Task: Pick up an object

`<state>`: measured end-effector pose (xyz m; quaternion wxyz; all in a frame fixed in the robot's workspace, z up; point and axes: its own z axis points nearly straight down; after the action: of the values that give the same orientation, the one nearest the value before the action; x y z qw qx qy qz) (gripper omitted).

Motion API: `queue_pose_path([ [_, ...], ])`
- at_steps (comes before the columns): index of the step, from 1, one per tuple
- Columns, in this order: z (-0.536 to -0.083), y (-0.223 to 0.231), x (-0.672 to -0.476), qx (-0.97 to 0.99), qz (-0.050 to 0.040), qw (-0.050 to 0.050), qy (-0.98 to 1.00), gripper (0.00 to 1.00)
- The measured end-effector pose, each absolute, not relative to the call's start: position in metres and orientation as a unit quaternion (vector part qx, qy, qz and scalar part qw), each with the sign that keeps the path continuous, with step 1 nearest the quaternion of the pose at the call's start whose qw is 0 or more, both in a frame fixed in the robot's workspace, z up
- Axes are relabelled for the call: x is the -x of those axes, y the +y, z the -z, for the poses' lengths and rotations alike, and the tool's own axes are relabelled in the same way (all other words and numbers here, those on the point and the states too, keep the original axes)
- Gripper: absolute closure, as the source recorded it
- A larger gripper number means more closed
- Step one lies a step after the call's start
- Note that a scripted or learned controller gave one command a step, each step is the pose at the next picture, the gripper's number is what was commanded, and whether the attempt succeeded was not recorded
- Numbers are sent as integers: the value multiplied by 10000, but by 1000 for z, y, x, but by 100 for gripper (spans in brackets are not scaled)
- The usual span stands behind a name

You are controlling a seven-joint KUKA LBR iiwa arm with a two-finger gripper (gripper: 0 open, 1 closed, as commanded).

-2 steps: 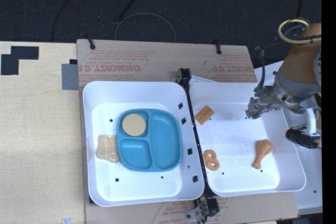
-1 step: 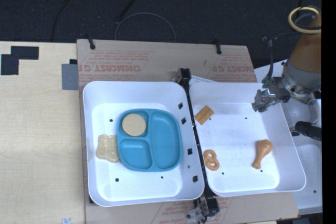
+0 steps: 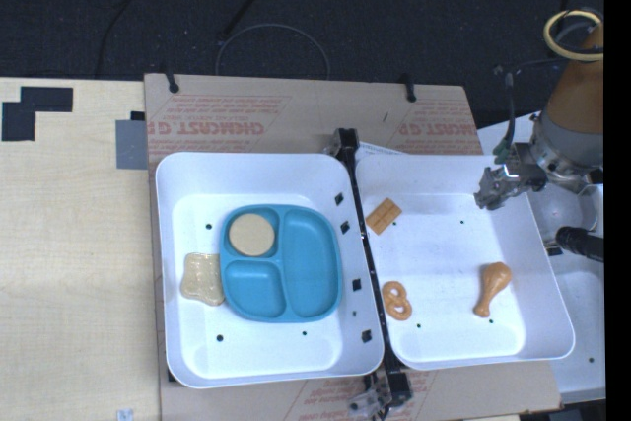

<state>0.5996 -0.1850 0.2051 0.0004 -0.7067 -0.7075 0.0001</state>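
The right bin (image 3: 449,350) holds three small food toys. A tan waffle piece (image 3: 383,215) lies near its upper left, an orange pretzel (image 3: 396,300) near its left wall, and a brown drumstick (image 3: 492,288) toward the right. My gripper (image 3: 496,184) hangs over the bin's upper right edge, above and apart from the drumstick. It is small and dark in the camera view, and nothing shows in it.
The left bin (image 3: 187,192) carries a blue divided plate (image 3: 296,271) with a round tan cookie (image 3: 250,234) in its upper left compartment. A pale bread slice (image 3: 202,278) lies just left of the plate. A black divider (image 3: 360,251) separates the bins.
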Motion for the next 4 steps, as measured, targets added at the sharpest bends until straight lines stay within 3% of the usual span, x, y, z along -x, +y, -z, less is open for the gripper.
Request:
queue_pose_path([
  [3,-232,-27,-583,7055,-3,20,-7087,100],
  [4,-220,28,-572,7054,-12,28,-7088,100],
])
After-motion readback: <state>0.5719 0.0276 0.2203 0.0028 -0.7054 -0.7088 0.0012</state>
